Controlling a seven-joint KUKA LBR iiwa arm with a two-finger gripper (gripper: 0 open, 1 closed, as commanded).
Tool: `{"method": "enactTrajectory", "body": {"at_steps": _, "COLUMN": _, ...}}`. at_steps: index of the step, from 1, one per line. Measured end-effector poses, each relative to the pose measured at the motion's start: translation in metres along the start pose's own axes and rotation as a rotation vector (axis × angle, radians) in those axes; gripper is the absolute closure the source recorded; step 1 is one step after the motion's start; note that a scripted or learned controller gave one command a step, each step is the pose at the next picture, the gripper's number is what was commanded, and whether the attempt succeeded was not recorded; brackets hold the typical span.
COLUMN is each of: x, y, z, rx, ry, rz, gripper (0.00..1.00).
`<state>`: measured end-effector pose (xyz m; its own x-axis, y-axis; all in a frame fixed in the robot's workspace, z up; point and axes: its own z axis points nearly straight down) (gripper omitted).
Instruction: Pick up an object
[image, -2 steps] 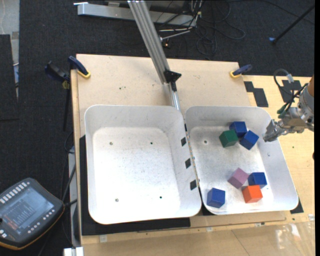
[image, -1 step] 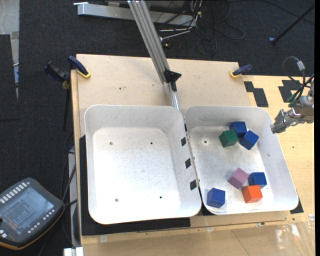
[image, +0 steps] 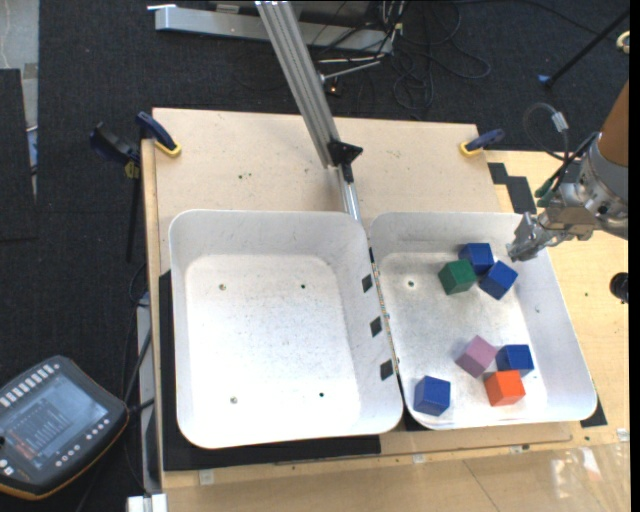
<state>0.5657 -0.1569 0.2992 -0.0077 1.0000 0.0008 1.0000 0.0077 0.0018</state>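
The right bin (image: 560, 330) holds several cubes. A green cube (image: 457, 277) sits near two blue cubes (image: 477, 256) (image: 498, 280) at the back. Toward the front lie a lilac cube (image: 477, 354), another blue cube (image: 515, 358), an orange cube (image: 504, 387) and a blue cube (image: 432, 395). My gripper (image: 524, 246) hangs at the bin's back right rim, just right of the rear blue cubes, with nothing visibly between its fingers.
The left bin (image: 200, 300) stands beside the right one. A slanted metal pole (image: 305, 80) crosses the back of the bench. Clamps (image: 160, 135) (image: 480, 143) sit on the board's far corners. A teach pendant (image: 50, 425) lies at front left.
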Motion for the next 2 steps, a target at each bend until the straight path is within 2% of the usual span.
{"method": "enactTrajectory", "body": {"at_steps": 1, "x": 0.051, "y": 0.006, "z": 0.021, "rx": 0.002, "ry": 0.001, "rz": 0.000, "gripper": 1.00}}
{"method": "enactTrajectory", "body": {"at_steps": 2, "x": 0.106, "y": 0.021, "z": 0.025, "rx": 0.001, "ry": 0.000, "rz": -0.001, "gripper": 1.00}}
